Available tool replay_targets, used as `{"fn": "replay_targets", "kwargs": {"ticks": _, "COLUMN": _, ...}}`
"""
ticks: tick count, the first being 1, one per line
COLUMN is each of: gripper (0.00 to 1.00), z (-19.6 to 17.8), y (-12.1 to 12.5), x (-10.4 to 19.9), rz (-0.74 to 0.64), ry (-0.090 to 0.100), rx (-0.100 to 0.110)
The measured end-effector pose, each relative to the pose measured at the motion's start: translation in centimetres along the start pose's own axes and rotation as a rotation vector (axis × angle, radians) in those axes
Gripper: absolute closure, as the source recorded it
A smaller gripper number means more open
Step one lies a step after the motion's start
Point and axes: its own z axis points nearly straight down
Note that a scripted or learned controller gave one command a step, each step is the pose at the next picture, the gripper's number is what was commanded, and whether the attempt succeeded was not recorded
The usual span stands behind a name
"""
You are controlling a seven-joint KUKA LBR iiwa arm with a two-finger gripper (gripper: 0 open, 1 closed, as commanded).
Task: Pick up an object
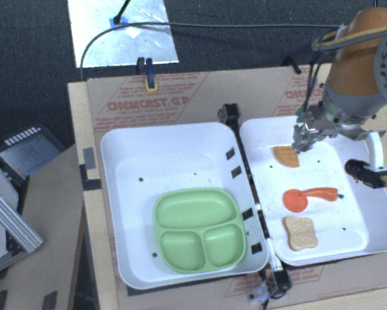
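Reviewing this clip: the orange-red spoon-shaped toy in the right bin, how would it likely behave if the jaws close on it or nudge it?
The orange spoon looks like moulded plastic, so probably stiff and light. Its thin handle lies flat on the right bin floor, which may make it hard to get under. The round bowl end could let it pivot or slide when pushed rather than roll.

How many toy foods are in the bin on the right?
3. An orange piece lies at the far end, right by the gripper. A red spoon-like piece is in the middle. A slice of toast lies nearest. The arm may hide more.
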Motion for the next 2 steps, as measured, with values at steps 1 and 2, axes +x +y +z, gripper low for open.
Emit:
{"fn": "replay_targets", "kwargs": {"ticks": 1, "gripper": 1.0, "z": -3.3, "y": 0.1, "x": 0.0, "rz": 0.0, "ry": 0.0, "rx": 0.002}}
{"fn": "replay_targets", "kwargs": {"ticks": 2, "gripper": 1.0, "z": -3.9, "y": 1.2, "x": 5.6, "rz": -0.005, "ry": 0.002, "rx": 0.003}}
